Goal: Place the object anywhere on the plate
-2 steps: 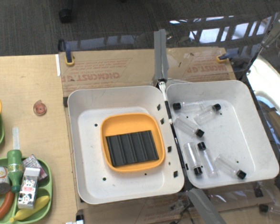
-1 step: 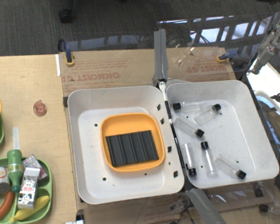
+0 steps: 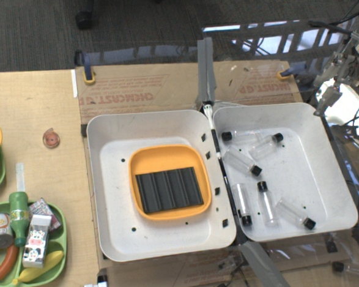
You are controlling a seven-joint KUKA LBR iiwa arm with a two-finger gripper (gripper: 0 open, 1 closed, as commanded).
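Clear plastic vials with black caps [image 3: 264,201]: six or so, loose on the floor of the right white bin [image 3: 329,178]. They lie flat at mixed angles, some near each other, none on the plate. Any one would serve as the task's object.

Pincer [image 3: 327,99]: at the far right corner of the right bin, about over its rim and well apart from every vial. Nothing is seen in it. Whether it stands wide or narrow cannot be told, as it is small and lost against clutter.

Nearest vial [image 3: 266,144]: toward the far side of the right bin, cap pointing to the right wall, with room around it.

Orange rounded-square plate [image 3: 165,156]: at the middle of the left white bin [image 3: 109,194], carrying a black ribbed rectangular slab [image 3: 172,190] that covers most of its floor.

Handling note (judgement): the step in hand is the approach and pick, not yet begun.
- Choose a vial lying alone.
- Close across the narrow body, not along its length, since a smooth round tube is likely to roll or squirt out.
- Lift clear of the divide between the bins.
- Release low over the slab, aligned with its ribs, so the vial does not roll off.

Also on the desk [image 3: 30,107]: green plate of toy food [image 3: 55,256], near left corner.
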